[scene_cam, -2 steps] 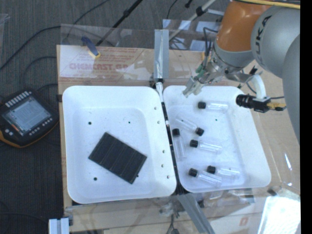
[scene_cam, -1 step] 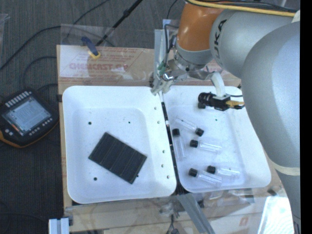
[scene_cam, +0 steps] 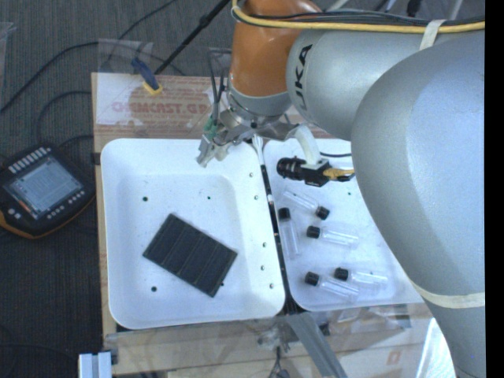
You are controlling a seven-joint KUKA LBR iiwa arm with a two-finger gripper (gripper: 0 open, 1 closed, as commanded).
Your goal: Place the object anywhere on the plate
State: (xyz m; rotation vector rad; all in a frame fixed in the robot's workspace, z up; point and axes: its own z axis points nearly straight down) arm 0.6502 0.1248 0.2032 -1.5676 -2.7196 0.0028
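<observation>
End effector (scene_cam: 209,146) of grey metal hangs over the far rim of the shallow white left bin (scene_cam: 110,211), close to the wall shared with the shallow white right bin (scene_cam: 366,252). Whether it is open, closed or carrying anything cannot be told at this angle. The dark, ridged rectangular plate (scene_cam: 189,254) lies flat in the left bin, nearer the camera and well apart from the tool. Several clear plastic tubes with black caps (scene_cam: 331,235) lie scattered in the right bin. If a tube is held, the step is probably the carry, and the next move must travel toward the plate and lower over it; if not, a tube must first be grasped.
</observation>
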